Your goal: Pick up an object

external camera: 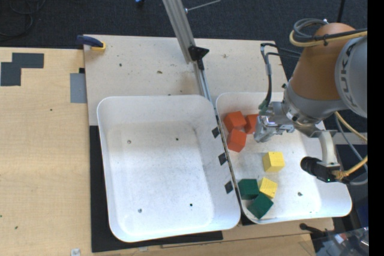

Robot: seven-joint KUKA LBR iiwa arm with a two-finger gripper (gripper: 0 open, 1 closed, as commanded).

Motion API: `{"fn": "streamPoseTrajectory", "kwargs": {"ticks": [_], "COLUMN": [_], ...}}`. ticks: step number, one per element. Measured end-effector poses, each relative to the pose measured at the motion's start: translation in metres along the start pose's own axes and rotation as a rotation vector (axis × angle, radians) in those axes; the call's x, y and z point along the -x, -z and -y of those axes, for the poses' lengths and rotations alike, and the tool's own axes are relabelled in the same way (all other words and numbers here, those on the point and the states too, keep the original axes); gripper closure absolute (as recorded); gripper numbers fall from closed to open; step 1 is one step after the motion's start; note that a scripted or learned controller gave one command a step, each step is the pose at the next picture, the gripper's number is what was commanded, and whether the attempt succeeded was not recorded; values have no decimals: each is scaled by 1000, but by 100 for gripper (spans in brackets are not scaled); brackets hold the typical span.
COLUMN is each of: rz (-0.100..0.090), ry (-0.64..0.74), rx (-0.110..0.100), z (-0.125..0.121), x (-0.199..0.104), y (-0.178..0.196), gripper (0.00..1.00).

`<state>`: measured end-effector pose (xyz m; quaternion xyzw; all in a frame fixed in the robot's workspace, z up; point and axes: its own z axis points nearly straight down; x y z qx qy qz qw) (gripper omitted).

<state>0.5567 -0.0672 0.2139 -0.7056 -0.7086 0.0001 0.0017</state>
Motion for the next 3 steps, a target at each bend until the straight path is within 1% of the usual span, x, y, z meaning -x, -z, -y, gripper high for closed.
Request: {"fn": "streamPoseTrajectory", "kwargs": {"ticks": [1,2,3], "rz": [2,0,1], "ry": [0,0,0], "rx": [1,0,0], "z": [-10,-24,-37], "x": [-49,-105,-155], "y": [12,4,-2], "gripper": [100,100,100]}}
